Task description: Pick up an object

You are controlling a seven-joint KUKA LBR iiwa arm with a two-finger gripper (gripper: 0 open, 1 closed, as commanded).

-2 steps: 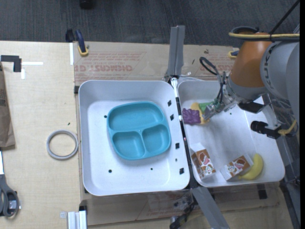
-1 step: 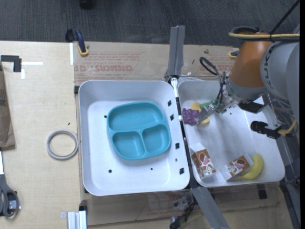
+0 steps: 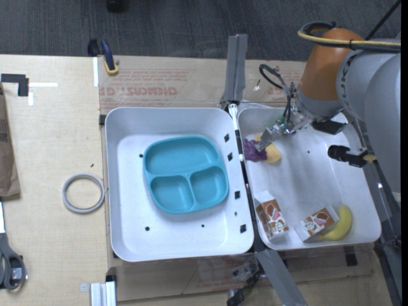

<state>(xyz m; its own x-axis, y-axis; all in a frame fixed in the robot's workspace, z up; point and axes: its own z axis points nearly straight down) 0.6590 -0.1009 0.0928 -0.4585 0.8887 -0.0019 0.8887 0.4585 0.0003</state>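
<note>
My gripper [image 3: 268,138] hangs low in the far left corner of the right bin [image 3: 319,190], right over a purple object [image 3: 252,150] and a small yellow object [image 3: 273,154] that lie together. The fingertips sit at those two things, but contact is unclear. A banana [image 3: 340,224] lies at the bin's near right, against a small printed carton [image 3: 317,223]. A second printed carton [image 3: 270,217] lies at the near left.
The left bin [image 3: 127,190] holds a blue three-compartment tray [image 3: 186,173]. A roll of tape [image 3: 83,192] lies on the bench to the left, scissors [image 3: 9,266] at the near left edge. The arm's grey body and cables fill the upper right.
</note>
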